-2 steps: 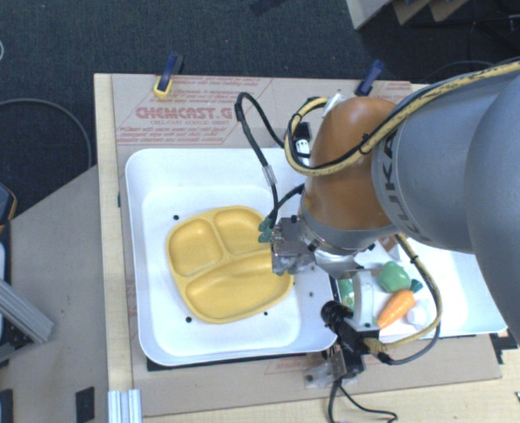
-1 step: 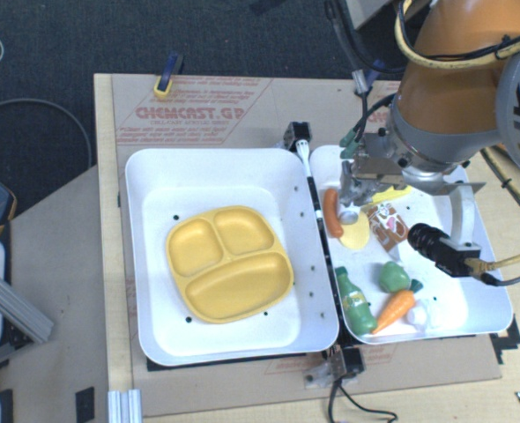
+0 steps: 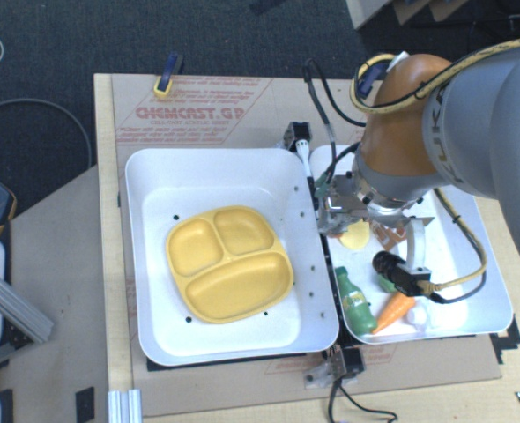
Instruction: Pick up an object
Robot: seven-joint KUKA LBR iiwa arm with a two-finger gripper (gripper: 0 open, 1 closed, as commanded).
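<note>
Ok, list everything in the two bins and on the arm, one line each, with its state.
yellow divided plate: flat in the left bin, right way up, nothing on it
green bottle: lying on its side in the right bin
carrot: lying beside the bottle
pale yellow piece: under the wrist
claw: low over the right bin

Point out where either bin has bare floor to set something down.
The left bin has bare strips all round the yellow tray, widest along its far wall. The right bin is crowded: the arm covers its far half, and the green bottle and carrot fill the near left corner.
</note>
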